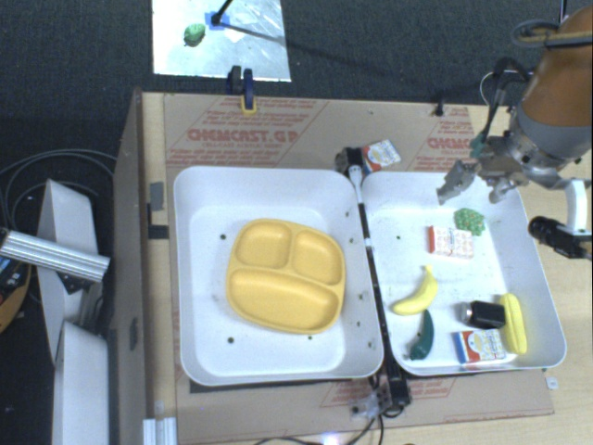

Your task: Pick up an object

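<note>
My gripper hangs above the back edge of the right bin, its 2 fingers spread apart and holding nothing. Just below it in that bin lies a green broccoli piece, touching a red-and-white carton. Nearer the front lie a banana, a dark green pepper and a black block. The left bin holds a yellow divided plate.

Bright, even light — soft focus, faint shadows.
</note>
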`<state>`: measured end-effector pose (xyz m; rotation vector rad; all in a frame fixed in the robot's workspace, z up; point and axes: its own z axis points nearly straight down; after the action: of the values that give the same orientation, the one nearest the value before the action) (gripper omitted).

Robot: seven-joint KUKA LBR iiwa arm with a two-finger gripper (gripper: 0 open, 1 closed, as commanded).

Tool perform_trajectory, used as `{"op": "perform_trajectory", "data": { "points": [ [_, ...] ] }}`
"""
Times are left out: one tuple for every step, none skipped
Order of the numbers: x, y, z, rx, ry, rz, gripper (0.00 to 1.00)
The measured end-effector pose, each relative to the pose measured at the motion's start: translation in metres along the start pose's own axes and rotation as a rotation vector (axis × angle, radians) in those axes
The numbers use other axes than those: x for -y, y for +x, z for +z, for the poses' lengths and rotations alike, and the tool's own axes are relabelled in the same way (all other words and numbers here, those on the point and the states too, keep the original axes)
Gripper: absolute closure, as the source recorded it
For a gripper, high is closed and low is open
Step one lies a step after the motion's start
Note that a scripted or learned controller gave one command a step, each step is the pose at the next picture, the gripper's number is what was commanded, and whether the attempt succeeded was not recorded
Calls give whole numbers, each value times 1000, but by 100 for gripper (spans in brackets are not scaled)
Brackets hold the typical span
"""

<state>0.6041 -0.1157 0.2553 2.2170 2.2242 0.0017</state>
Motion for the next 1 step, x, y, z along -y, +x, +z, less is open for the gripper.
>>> {"op": "perform_trajectory", "data": {
  "points": [
    [52,-3,64,0,2,2,0]
  ]
}}
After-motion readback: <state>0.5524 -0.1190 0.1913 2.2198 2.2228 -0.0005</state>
